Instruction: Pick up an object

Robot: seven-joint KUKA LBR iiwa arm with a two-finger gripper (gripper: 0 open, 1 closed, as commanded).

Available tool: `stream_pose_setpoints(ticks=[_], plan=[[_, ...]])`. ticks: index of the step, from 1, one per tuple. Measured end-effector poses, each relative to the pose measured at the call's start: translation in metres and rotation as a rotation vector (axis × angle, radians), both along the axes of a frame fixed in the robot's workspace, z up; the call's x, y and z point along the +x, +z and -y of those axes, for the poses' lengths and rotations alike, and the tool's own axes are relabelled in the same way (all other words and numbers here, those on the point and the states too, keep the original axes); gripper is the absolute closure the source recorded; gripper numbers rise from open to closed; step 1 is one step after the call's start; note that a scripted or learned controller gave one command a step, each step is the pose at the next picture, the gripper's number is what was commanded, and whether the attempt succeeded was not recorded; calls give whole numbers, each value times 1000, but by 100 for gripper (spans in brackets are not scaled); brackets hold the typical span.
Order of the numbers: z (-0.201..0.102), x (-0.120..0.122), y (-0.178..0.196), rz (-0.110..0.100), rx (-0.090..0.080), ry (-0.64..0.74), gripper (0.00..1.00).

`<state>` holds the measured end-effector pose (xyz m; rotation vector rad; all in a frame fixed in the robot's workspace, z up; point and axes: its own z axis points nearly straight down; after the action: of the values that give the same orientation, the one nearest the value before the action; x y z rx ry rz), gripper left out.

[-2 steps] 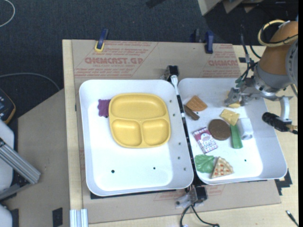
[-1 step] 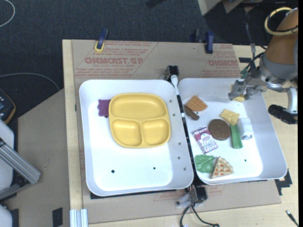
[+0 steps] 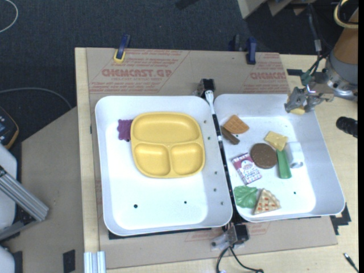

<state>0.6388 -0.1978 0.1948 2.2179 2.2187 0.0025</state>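
Hovering over the right bin's far corner, the jaws gripped a small yellow piece; the yellow divided plate lay in the left bin.

My hand hovers at the right bin's far right corner, pinching a small yellow piece. The yellow tray (three compartments) sits in the left bin, toward its far edge.

Scene is evenly and brightly lit from above, the white bins are nearly washed out, shadows are kept soft, and slight overall softness is noted.
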Motion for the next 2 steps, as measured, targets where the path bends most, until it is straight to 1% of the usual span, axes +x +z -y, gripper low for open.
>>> stream_pose_setpoints(ticks=[1,2], plan=[[0,1,32,1,0,0,100],[-59,-1,24,-7,4,5,100]])
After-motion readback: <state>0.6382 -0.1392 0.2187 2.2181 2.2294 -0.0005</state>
